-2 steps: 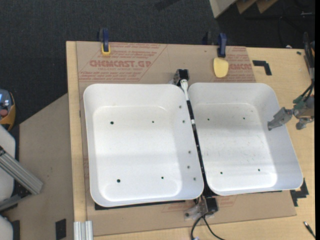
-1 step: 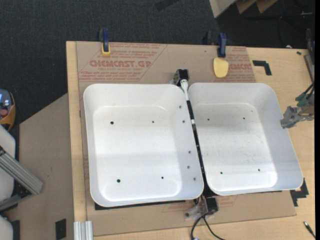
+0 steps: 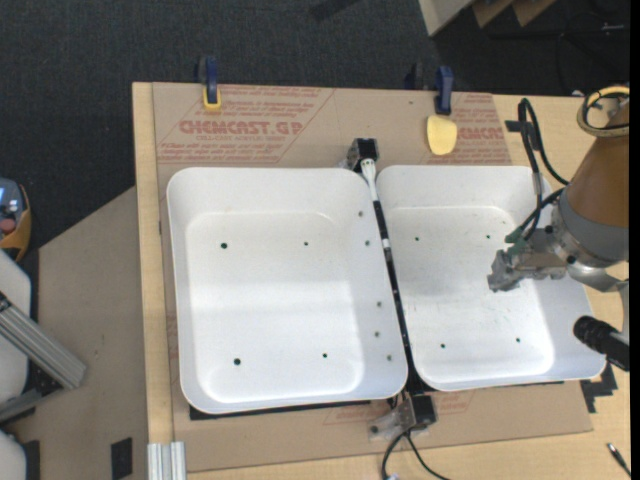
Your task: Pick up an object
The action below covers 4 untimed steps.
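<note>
My gripper (image 3: 505,273) hangs over the right bin (image 3: 450,363); I cannot tell its state. I see no object in the 2 bins. A yellow thing (image 3: 441,134) lies on the board beyond it, up-left.

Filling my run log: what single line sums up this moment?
arm: over right bin | gripper: above bin floor, nothing seen held | left bin: untouched

This looks like a robotics lab or test workshop. A brown board printed with maker's lettering (image 3: 245,125) is held to the table by blue clamps (image 3: 209,71) at the upper middle. Loose black cables (image 3: 527,133) trail at the right, aluminium framing (image 3: 40,343) sits at the lower left, and dark carpet (image 3: 90,38) fills the top.
</note>
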### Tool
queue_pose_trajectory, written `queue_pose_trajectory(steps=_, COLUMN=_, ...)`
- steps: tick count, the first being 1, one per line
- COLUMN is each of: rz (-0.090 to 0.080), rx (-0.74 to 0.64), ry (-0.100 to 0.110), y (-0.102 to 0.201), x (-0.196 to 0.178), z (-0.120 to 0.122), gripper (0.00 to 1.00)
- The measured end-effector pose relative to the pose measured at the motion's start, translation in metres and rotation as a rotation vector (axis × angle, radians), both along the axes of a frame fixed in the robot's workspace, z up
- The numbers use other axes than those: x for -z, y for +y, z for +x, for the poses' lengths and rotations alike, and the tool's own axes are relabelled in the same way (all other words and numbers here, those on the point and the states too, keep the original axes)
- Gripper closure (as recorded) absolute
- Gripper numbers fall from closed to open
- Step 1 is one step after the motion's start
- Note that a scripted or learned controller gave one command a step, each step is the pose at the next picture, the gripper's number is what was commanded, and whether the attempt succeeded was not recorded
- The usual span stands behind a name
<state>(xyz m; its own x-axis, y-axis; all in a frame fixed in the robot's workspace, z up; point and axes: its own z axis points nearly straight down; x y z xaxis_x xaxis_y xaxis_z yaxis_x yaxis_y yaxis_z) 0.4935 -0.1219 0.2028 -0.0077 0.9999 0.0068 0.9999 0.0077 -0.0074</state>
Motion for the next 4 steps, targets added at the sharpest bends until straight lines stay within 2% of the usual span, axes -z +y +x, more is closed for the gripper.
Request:
queue_pose_trajectory(steps=1, rz=-0.015, rx=0.016, ry=-0.013, y=-0.107, x=-0.052, z=-0.004, gripper=1.0)
queue_pose_trajectory(steps=2, rz=-0.002, rx=0.002, ry=-0.004, y=-0.035, x=-0.025, z=-0.014, gripper=1.0)
queue_pose_trajectory(steps=3, rz=-0.002, rx=-0.001, ry=-0.003, y=0.042, x=-0.008, z=-0.014, gripper=1.0)
queue_pose_trajectory(steps=4, rz=-0.009, rx=0.005, ry=-0.027, y=0.044, x=-0.18, z=0.026, gripper=1.0)
